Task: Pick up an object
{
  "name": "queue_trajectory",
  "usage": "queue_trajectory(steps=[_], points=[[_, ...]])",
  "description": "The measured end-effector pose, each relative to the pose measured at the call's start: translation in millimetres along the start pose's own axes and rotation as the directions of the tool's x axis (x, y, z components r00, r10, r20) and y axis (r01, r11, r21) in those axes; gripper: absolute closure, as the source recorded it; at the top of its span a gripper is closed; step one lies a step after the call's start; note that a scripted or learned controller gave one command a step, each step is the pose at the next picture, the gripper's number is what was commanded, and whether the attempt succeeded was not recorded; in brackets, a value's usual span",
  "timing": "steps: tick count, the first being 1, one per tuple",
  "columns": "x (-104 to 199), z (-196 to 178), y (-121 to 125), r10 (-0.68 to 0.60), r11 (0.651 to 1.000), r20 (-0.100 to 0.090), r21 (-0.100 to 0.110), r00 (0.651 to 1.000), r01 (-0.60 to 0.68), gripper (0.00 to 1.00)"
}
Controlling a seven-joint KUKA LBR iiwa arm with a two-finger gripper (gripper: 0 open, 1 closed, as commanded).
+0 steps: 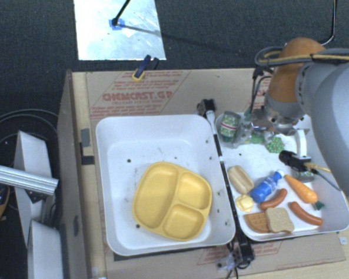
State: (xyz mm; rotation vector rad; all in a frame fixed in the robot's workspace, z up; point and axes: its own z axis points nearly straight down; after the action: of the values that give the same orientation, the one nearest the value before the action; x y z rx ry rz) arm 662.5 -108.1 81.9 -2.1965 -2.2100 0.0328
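White plastic forms both shallow bins, which stand side by side on a sheet of brown cardboard (142, 93) printed with red lettering. The left bin (114, 169) contains one item: a yellow divided plate (172, 200) with three compartments, lying flat toward the near side of the bin floor. The right bin (253, 157) contains the small candidate objects. A green can (228, 125) sits in its far left corner, close to the dividing wall between the bins. The gripper (262, 129) is positioned low over the far end of the right bin, just beside the green can on its right; its opening state cannot be determined from this view, and no object is seen held in it. A green leafy piece (275, 143) lies just beside the gripper on its near side. Toward the near end of the bin lie a pale bread roll (240, 178), a blue bottle (266, 187), a red sausage (273, 199) touching the bottle, an orange carrot (300, 188), a second sausage (305, 213), a bread slice (279, 219), a brown waffle (257, 222) and a small yellow block (245, 203).
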Motion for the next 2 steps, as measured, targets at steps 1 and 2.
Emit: queue_trajectory(steps=[1, 2], points=[[0, -9, -1, -0.005, 1.000, 0.001, 0.006, 1.000, 0.005, 1.00], [66, -103, -25, 0.000, 0.999, 0.003, -0.039, 1.000, 0.000, 1.00]])
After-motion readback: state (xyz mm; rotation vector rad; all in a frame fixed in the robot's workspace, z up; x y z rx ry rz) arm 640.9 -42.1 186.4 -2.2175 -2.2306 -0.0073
